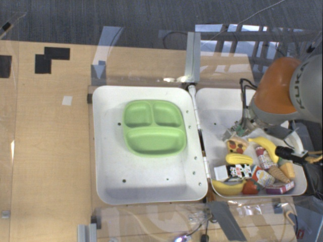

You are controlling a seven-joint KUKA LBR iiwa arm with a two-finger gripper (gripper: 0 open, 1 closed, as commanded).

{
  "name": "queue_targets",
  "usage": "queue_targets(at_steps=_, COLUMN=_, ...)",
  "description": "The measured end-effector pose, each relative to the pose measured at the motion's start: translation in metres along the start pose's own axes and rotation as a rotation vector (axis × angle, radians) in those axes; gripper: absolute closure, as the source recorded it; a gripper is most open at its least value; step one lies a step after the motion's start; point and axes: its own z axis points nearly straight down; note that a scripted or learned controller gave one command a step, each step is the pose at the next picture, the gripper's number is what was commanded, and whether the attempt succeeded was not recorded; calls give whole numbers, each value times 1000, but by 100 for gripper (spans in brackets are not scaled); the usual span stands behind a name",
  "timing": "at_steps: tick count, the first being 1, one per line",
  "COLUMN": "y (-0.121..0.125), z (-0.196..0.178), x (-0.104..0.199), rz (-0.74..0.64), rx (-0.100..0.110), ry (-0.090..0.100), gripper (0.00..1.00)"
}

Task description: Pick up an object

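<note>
1. I am in the reaching step: my fingers [238,131] hang low over the right bin [214,110], at the upper edge of the pile of toy food, and nothing sits between them that I can see.
2. Whether my fingers are spread or pressed together I cannot tell; they are small and partly hidden under my own wrist.
3. The things I might pick lie heaped in the near right part of that bin. Closest to me is the pizza slice [235,145], just below my fingers.
4. My judgement of the next move: come down onto one piece that stands free of its neighbours, close on it, then lift straight up. The pile is crowded, so a tidy grip on a single item is the hard part.
5. Count of bins: two, side by side on the bench [45,150].
6. In the left bin [108,175]: one green divided plate [154,126] with three compartments.
7. In the right bin: three bananas that I can make out, one at the front wall [227,187], one in the middle [238,159], one further right [267,147].
8. Also one ice-cream cone [282,174], one strawberry [250,187], one black-and-white carton [239,171]. The remaining small pieces are too jumbled for me to count.
</note>
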Motion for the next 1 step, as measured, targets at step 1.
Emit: queue_targets(at_steps=1, y=89, z=-92, x=44, rz=223, rx=13, ry=9, gripper=100)
